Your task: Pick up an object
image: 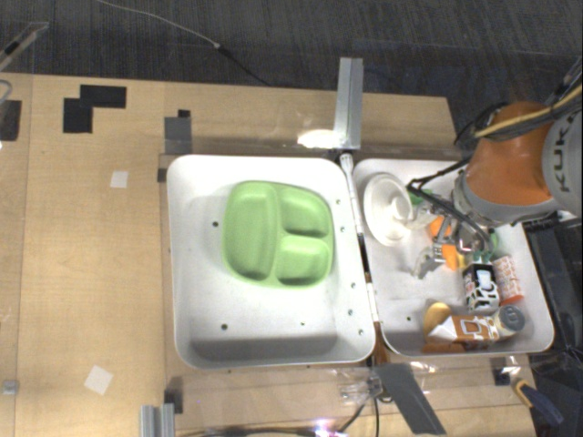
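Nearest candidates sit in the right bin (537, 330), packed along its near-right side: a small black-and-white can (482, 288) w/ an orange-red can (506, 280) touching it on the right, a grey round lid (512, 318) just below them, and an orange-brown packet (460, 328) lying flat against the near wall. A white bowl (386, 208) sits apart at the far-left of that bin, close to the divider. The gripper (444, 244) hangs over the bin's middle, between bowl and cans, w/ orange bits around the finger area; it's too cluttered there for me to say how wide it's set or whether anything is in it, so I can't tell. I'd call nothing secured yet.

The left bin (191, 326) has a green divided tray (278, 232) resting at centre, well apart from the arm (510, 167); not worth the reach.

For this step, I judge the black-and-white can as the best bet: upright, narrow, nearest the tool. Approach should come straight down, jaws aligned so they straddle it w/o clipping the orange-red neighbour, since they touch on one side. Risk: knocking it over, or pinching both. The bowl's rim is an alt, but thin and slippery imo.
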